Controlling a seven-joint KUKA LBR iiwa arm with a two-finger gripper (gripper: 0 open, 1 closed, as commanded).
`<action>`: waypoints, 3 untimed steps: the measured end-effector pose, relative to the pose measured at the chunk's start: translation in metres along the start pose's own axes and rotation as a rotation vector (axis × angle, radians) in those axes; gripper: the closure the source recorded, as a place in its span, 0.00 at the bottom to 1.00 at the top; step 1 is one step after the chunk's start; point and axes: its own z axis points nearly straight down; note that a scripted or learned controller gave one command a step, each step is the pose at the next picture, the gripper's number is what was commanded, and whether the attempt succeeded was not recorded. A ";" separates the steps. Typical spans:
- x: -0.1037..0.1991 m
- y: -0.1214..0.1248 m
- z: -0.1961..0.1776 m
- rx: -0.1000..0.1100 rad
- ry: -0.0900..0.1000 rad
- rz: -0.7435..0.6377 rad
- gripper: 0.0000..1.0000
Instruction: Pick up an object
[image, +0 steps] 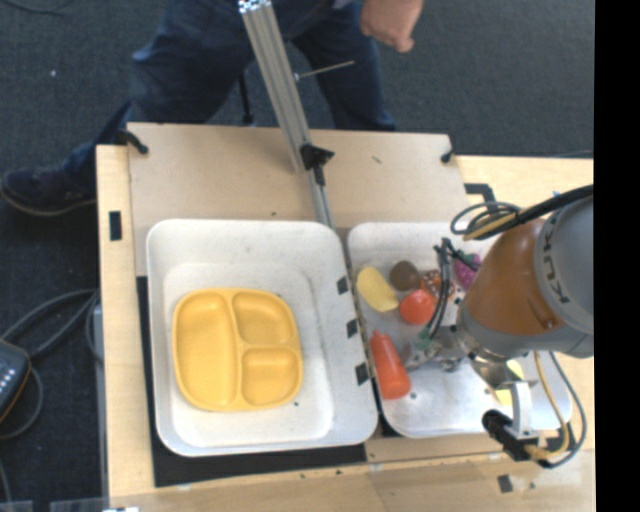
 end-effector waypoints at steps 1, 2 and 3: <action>0.000 0.000 0.000 -0.001 0.001 0.003 0.00; -0.001 0.002 -0.011 -0.008 -0.002 0.006 1.00; -0.002 0.004 -0.021 -0.015 -0.003 0.007 1.00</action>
